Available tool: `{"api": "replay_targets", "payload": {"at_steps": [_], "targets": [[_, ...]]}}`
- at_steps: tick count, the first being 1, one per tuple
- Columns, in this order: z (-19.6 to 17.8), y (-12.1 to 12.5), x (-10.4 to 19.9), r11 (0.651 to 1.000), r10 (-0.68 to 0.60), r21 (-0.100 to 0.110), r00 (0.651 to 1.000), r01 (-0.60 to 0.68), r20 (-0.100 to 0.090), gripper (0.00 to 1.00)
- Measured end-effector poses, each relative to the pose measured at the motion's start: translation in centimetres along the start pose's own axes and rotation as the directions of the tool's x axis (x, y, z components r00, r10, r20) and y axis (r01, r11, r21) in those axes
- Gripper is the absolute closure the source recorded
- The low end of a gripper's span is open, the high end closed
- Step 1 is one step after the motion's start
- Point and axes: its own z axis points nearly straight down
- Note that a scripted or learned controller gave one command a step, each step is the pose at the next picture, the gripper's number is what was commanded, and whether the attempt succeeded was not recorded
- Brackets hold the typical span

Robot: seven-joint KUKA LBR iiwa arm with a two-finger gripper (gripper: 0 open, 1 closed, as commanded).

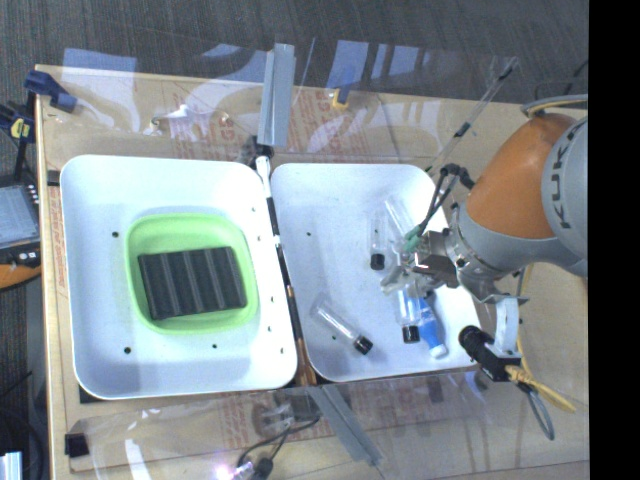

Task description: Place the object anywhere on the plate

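A green plate [143, 236] sits in the left bin [90, 198] and carries a dark ridged slab [190, 280]. The right bin [320, 218] holds three small objects. A clear tube with a black cap [342, 329] lies near its front. A second clear tube [384, 230] lies further back. A blue tube [429, 328] with a black end rests at the front right. My gripper [405, 273] hangs low over the right bin, between the second clear tube and the blue tube. I see nothing clearly held in it.
The divider between the two bins [278, 258] runs front to back. The arm's orange band [510, 183] and grey wrist cover the right bin's right side. Cables and clutter lie on the bench's left edge [20, 218].
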Motion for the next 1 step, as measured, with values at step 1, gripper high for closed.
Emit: {"api": "replay_targets", "payload": {"at_steps": [1], "targets": [[0.00,0.00,-0.01,1.000,0.000,0.000,1.000,0.000,0.000,0.00]]}}
